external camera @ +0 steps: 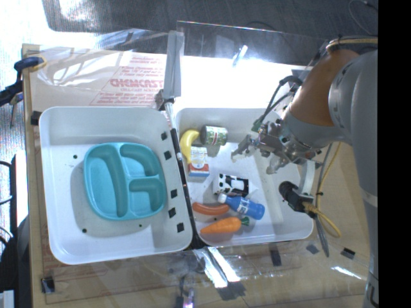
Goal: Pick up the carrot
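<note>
The carrot lies on its side at the near edge of the right bin, close to the wall that splits the two bins. A red sausage lies just beside it, on the far side, almost touching. A blue bottle with a white cap rests right by the carrot's thick end (it looks like it leans on it a little). Past those sits a small black and white cow toy. Farther back there is a little box with a red bottom, a yellow banana, and a green can lying on its side.

My gripper hangs over the far right part of this bin, well apart from the carrot. The cow toy and the bottle lie between it and the carrot. There is nothing between my fingers, and I cannot tell if they are spread or closed.

The left bin holds a blue tray with three sections.
</note>
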Controlling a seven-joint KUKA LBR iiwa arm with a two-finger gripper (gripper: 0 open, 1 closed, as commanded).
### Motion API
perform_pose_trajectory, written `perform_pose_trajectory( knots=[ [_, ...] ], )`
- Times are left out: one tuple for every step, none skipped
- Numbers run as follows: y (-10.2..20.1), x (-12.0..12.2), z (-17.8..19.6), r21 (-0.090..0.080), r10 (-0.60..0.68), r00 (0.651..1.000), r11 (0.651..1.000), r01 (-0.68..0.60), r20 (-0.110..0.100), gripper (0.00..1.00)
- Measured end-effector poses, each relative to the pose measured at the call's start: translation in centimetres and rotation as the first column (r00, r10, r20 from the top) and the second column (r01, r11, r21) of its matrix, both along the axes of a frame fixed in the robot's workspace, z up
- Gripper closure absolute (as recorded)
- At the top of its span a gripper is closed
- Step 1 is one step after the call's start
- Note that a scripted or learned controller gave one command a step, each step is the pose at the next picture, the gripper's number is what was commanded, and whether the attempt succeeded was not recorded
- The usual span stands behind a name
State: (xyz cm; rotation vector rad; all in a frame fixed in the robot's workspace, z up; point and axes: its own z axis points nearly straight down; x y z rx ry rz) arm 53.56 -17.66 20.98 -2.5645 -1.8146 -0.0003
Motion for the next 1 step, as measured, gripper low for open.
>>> perform_pose_trajectory(
  knots=[
    [0.67,-5.36,-9.11,0.001,-0.153,0.988,0.988,0.153,0.008,0.0]
  ],
)
